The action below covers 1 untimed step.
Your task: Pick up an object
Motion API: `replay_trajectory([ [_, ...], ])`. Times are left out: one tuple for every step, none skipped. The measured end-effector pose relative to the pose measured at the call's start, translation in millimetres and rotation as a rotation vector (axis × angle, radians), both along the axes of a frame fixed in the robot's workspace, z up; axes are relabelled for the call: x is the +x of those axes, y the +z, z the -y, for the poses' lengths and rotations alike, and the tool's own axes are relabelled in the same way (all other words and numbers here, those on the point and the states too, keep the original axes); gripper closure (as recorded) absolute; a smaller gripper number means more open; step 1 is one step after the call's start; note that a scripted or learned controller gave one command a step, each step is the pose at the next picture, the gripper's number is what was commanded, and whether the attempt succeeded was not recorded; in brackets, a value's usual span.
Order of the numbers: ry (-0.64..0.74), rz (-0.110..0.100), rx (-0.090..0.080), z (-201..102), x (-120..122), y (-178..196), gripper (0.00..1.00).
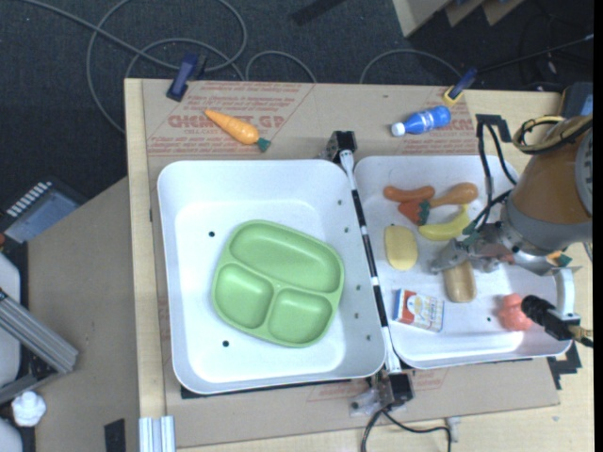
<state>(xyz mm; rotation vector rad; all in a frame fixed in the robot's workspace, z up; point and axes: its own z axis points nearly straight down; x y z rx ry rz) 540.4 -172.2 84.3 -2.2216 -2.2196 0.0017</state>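
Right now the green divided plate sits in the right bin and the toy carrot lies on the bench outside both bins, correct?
Not quite. The camera view shows the green divided plate in the left bin, not the right one. The toy carrot does lie on the bench outside both bins.

Even, diffuse overhead light; a soft, low-resolution view.

The two shallow white plastic bins (188, 252) read brightest, near washed out on their floors, with slight glare along the rims. Shadows are faint and short: a thin dark edge under the green three-compartment plastic tray (278, 281) and beneath the bins' near rims. The dark carpet (75, 83) at far left swallows detail. Edges look smeared and blocky throughout; small items in the right bin blur together, and the grey arm with the orange band (556, 196) is soft-edged.
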Motion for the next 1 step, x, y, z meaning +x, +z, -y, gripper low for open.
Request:
replay_trajectory([
  [0.0, 0.002, 0.0, -0.4, 0.6, 10.0, 1.0],
])
